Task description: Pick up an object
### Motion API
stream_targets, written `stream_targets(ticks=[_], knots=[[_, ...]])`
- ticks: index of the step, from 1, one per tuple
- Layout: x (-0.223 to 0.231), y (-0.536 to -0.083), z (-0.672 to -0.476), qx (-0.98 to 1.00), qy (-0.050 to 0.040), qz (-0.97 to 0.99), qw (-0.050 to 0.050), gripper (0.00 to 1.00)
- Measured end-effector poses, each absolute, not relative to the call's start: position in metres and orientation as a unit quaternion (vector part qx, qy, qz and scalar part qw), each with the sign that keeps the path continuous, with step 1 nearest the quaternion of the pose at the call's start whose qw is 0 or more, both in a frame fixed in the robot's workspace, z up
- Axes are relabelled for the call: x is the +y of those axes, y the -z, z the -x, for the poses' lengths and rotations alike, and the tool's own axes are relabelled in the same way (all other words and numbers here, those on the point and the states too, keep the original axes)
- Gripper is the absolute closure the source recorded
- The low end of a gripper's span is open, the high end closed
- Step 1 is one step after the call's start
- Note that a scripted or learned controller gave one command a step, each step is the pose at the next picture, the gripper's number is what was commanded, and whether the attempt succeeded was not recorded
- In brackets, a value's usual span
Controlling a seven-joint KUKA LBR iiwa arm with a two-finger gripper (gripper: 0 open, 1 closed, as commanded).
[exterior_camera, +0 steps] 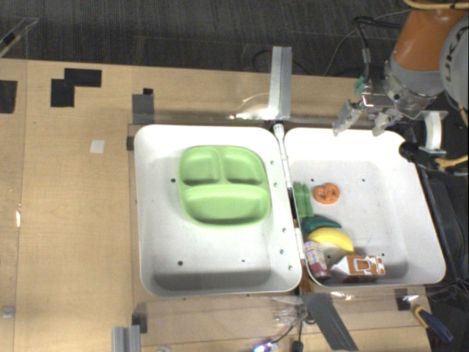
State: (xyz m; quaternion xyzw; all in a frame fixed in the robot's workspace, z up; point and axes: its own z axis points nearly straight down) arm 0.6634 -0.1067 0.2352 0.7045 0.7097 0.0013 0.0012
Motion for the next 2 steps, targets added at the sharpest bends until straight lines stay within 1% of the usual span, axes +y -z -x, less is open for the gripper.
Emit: stream_targets(ticks=[1, 2], knots=[[-0.082, -0.163, -0.629, 0.745, -0.0010, -0.667, 0.001, 0.00], [-0.085, -0.097, -0.609, 0.784, -0.0011, -0.621, 0.001, 0.00]])
